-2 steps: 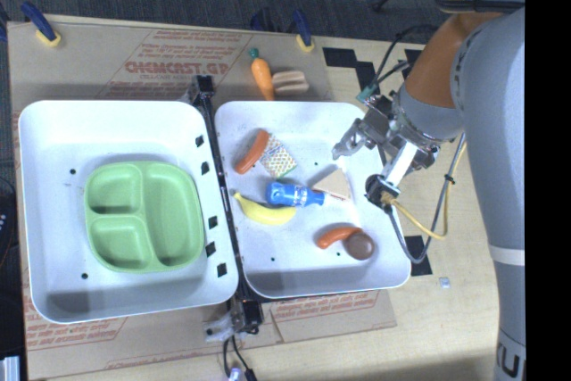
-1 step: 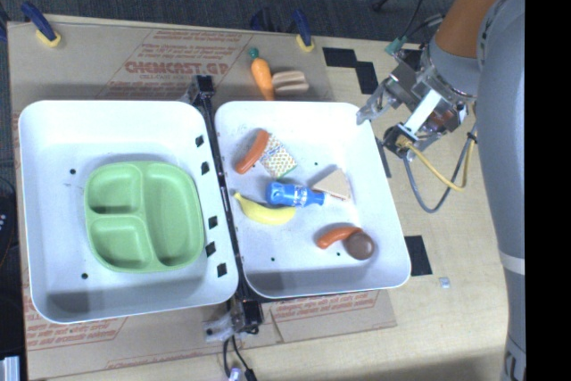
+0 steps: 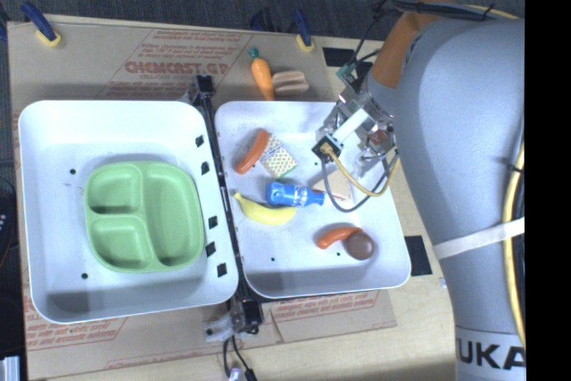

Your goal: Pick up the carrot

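The carrot [image 3: 260, 74], orange with a green top, lies on the cardboard just beyond the far rim of the right bin [image 3: 393, 268], beside a tan bread-like piece [image 3: 290, 83]. My gripper [image 3: 348, 147] hangs over the right side of that bin, to the right of and nearer than the carrot, well apart from it. Nothing can be seen held in it.
The right bin holds an orange-red sausage [image 3: 252, 151], a checkered block [image 3: 278, 159], a blue bottle [image 3: 293, 194], a banana [image 3: 263, 210], a second sausage [image 3: 335, 236] and a brown round piece [image 3: 359, 245]. A green divided plate [image 3: 143, 214] sits in the left bin [image 3: 40, 192].
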Controlling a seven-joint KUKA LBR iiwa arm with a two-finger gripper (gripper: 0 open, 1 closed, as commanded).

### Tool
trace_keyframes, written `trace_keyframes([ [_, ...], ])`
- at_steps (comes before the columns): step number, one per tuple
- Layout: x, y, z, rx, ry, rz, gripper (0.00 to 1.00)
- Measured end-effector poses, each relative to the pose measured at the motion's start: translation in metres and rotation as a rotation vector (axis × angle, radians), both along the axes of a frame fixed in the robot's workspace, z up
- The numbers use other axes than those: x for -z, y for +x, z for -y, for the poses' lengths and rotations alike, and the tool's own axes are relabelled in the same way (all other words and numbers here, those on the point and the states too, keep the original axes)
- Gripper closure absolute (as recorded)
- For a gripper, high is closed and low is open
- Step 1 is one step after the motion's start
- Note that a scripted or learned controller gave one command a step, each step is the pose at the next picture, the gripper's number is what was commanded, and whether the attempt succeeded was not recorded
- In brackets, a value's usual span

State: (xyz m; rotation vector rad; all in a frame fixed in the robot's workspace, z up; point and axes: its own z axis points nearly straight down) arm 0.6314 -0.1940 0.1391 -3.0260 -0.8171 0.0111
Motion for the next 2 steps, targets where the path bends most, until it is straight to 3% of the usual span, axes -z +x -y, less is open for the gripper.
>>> trace_keyframes([
  [1, -0.0344, 0.0155, -0.0707, 0.32, -0.004, 0.003, 0.0],
  [2, -0.0441, 0.0153, -0.0719, 0.313, -0.002, -0.003, 1.0],
])
